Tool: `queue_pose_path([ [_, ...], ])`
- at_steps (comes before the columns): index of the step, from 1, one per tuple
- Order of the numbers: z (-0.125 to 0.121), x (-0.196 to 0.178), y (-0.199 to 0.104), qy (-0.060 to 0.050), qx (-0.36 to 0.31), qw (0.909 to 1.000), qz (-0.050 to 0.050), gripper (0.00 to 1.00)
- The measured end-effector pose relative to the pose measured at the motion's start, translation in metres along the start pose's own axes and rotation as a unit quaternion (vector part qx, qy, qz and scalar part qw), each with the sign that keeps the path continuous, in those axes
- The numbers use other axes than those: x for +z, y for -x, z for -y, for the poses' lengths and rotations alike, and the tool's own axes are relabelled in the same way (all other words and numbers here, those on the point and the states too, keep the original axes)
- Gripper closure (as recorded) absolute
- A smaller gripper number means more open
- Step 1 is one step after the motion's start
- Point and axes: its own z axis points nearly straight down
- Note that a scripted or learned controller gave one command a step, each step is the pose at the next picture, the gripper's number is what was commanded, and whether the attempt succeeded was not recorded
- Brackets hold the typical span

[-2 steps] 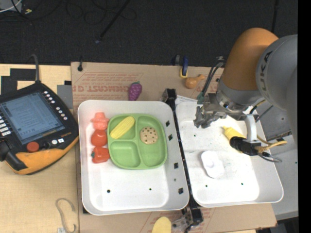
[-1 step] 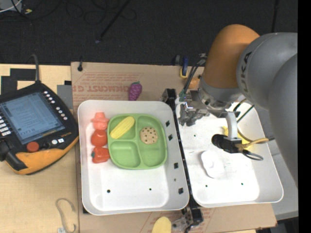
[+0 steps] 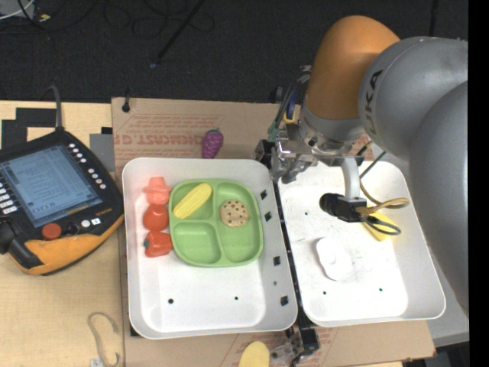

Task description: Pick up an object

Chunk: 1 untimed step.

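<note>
The left bin (image 3: pixel 199 304) holds a green divided plate (image 3: pixel 205 245) with a yellow corn cob (image 3: pixel 191 199) and a brown cookie (image 3: pixel 234 213) in its far compartments. Beside the plate, along its left side, lie a pink toy (image 3: pixel 156 191) and two red toys (image 3: pixel 155 218) (image 3: pixel 158 243). A white rounded object (image 3: pixel 334 257) rests in the right bin (image 3: pixel 382 297). My gripper (image 3: pixel 284 165) hangs over the far end of the wall between the two bins, well away from the toys, and I see nothing held in it.
A purple toy (image 3: pixel 212 142) lies on the cardboard behind the left bin. A yellow object (image 3: pixel 254 353) sits below the bins' front edge. A teach pendant (image 3: pixel 53 197) rests on the bench at the left. The big grey arm covers the right bin's far right.
</note>
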Motion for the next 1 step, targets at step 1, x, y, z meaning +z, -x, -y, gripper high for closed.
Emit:
queue_pose_path([
  [1,-0.0049,0.0165,-0.0043,-0.002,0.0,1.0,0.001,1.0],
])
